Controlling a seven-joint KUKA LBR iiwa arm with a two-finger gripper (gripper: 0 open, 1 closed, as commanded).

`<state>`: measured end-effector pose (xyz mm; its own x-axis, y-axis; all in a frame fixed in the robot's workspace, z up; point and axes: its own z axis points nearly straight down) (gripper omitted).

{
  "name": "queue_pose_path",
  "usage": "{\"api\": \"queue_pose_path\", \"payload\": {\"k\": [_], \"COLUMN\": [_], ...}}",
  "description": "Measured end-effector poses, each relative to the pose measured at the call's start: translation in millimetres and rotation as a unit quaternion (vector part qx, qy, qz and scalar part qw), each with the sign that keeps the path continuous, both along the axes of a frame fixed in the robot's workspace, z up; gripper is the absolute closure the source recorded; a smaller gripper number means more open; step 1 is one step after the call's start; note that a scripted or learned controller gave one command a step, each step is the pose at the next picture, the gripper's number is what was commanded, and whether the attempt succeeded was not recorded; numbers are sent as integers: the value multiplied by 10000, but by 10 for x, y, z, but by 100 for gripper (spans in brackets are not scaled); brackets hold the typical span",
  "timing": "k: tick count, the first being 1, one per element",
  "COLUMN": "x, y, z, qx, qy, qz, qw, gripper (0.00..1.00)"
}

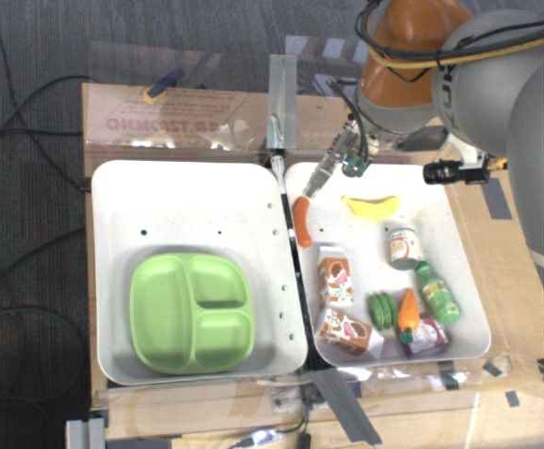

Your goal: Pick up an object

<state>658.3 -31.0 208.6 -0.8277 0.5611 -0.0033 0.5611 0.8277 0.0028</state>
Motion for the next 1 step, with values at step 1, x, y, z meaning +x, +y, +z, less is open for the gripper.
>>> {"api": "queue_pose_path", "payload": {"k": [1], "x": [-457], "y": [391], "z": [-50], "qx": [-2], "qy": [22], "qz": [-1322], "qw": [9912], "gripper": [100]}}
